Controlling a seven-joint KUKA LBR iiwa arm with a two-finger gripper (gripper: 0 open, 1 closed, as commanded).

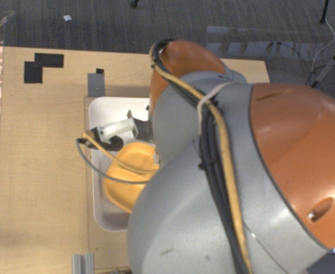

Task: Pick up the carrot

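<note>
One robot arm, grey with orange sections, crosses the view from the right. One cable bundle runs along its casing, and one thin cable loop hangs at its far end. One white bin is visible beneath it; any second bin is hidden by the arm. One yellow-orange rounded object lies in the bin. Two black marks and one grey bracket sit on the one tabletop.

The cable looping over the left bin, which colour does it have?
The cable looks yellowish tan, seen in the camera view against the white bin.
</note>
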